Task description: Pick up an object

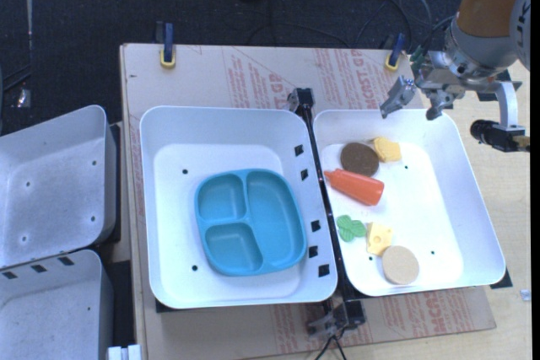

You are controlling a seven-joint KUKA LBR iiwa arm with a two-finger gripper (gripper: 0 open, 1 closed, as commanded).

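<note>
While my gripper (417, 104) hangs over the far edge of the right bin (477, 206), fingers spread apart with nothing between them, I've got a whole pile of toy food to choose from below. Nearest to me is the brown disc (359, 158) with a small yellow chunk (387, 149) just beside it, and the orange carrot (355, 187) lies touching or nearly touching the disc's near side. Further toward the front sit a green leafy bit (350, 226), a yellow cheese wedge (379, 239) and a tan round cookie (401, 265).

The left bin (169, 181) just has the blue divided plate (250, 221) in it, so I'd ignore that side.

My pick would be the carrot, I think: it's long and narrow, so fingers closing across its short width should get a solid bite. The trick is rotating the wrist so the fingers straddle it crosswise and come down on its middle, clear of the disc. The flat discs look thin, probably tough to grip from above, though it's hard to judge their height from this angle. Going straight down beats coming in slanted.
</note>
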